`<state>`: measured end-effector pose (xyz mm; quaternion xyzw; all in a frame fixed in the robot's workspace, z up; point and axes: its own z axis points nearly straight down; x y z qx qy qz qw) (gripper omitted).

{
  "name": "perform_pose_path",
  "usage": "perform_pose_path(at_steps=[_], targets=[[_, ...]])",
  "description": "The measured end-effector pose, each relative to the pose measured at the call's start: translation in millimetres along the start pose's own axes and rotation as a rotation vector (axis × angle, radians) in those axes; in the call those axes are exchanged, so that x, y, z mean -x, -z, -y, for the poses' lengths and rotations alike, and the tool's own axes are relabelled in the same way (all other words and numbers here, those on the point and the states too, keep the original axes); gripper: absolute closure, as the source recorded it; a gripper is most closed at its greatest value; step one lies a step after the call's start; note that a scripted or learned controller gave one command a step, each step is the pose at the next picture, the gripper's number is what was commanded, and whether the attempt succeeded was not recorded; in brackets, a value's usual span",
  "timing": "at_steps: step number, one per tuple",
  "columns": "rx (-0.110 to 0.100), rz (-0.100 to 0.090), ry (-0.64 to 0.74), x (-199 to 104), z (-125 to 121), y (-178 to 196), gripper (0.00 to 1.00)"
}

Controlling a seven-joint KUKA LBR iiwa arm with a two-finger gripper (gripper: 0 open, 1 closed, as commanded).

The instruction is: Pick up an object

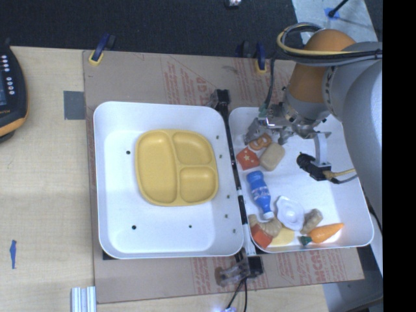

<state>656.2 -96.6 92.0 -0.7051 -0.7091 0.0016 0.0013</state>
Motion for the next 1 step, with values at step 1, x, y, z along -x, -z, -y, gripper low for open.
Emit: perform_pose_path(at_steps=[1], targets=[[0.003, 0.0, 0.0, -0.2, -0.3, 8.9, 0.0]])
